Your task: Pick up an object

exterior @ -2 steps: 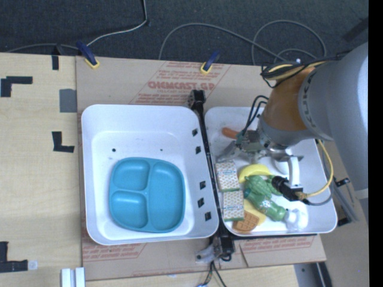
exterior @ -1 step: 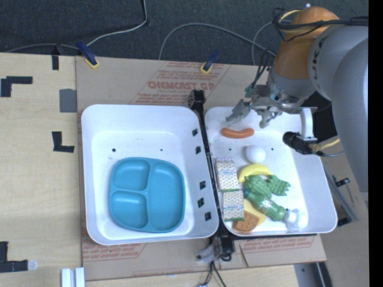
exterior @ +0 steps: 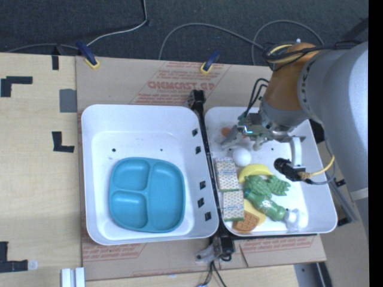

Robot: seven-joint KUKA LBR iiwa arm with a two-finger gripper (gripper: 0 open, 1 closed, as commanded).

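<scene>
My gripper point(exterior: 244, 141) hangs over the back of the right bin point(exterior: 320, 217), reaching in from the right. Its two fingers stand apart, open, with nothing between them. Just in front of the fingertips lies a white egg-shaped ball point(exterior: 242, 156). Beyond it, toward the front, a yellow banana point(exterior: 256, 171) lies against a green leafy toy point(exterior: 267, 186) and a green bottle point(exterior: 273, 208). A small orange piece point(exterior: 226, 131) sits by the left finger.
Two patterned packets point(exterior: 227, 174) point(exterior: 233, 202) lie along the right bin's left wall, with a waffle-like piece point(exterior: 246, 222) at the front. The left bin point(exterior: 96, 121) holds a blue divided plate point(exterior: 147, 194). A black divider point(exterior: 203, 154) separates the bins.
</scene>
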